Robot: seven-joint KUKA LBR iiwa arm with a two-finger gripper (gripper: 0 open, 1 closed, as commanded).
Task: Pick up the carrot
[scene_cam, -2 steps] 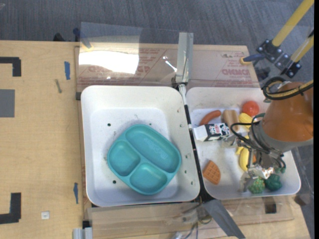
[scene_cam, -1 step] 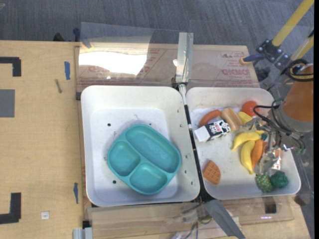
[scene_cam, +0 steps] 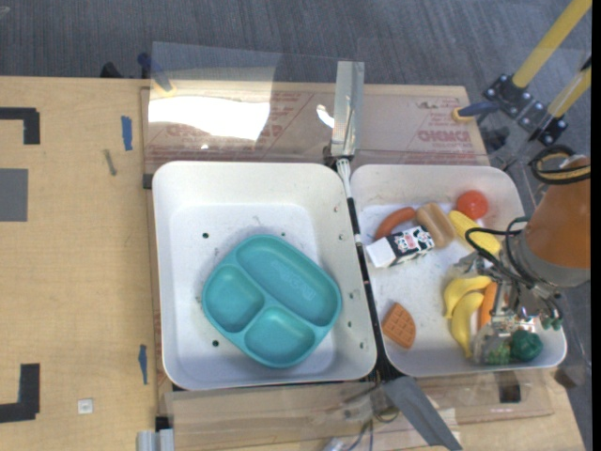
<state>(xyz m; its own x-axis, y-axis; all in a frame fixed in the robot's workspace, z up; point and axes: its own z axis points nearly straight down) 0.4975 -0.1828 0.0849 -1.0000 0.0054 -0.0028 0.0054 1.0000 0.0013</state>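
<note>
Camera view looks down on a wooden bench (scene_cam: 75, 280) carrying two shallow white bins, and the right bin (scene_cam: 427, 184) serves as the landmark for everything else. Beside it on the left, touching along the shared rim, sits the left bin (scene_cam: 188, 205), which holds a teal divided plate (scene_cam: 270, 299). From past the right bin's right rim the grey arm (scene_cam: 563, 233) with its orange band reaches in, and its gripper (scene_cam: 507, 319) hangs low over the bin's lower right corner, right at the carrot; whether its jaws are apart or together I cannot tell, since the wrist hardware hides them.

Inside the right bin, a bunch of yellow bananas (scene_cam: 462, 306) lies by the lower right part. The carrot (scene_cam: 487, 306), the orange piece, stands just beside the bananas on their right, partly covered by the gripper. A small milk carton (scene_cam: 404, 245) lies near the bin's upper left, touching a hot dog (scene_cam: 413, 221) above it. A red tomato (scene_cam: 472, 203) sits near the upper right rim. A waffle (scene_cam: 399, 325) lies toward the lower left, and a green broccoli (scene_cam: 524, 346) rests in the lower right corner.
</note>
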